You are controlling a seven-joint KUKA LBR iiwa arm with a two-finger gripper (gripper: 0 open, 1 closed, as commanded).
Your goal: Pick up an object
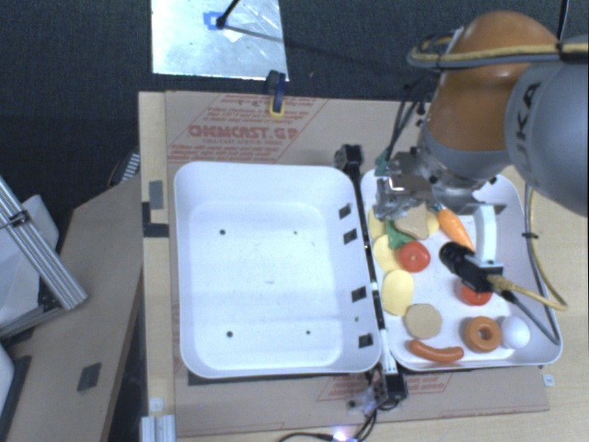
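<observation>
The grey and orange robot arm [497, 90] hangs over the far end of the right shallow white plastic bin [529, 334]. Just beneath its wrist lie a pointed orange toy carrot [455, 227] and a round red toy tomato [414, 257]. Nearer the camera sit a ring-shaped brown toy doughnut [481, 333] and a long reddish toy sausage [435, 351]. The left shallow white plastic bin [267, 265] lies to the arm's left.

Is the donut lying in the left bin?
No, the donut lies in the right bin, beside the sausage.
</observation>
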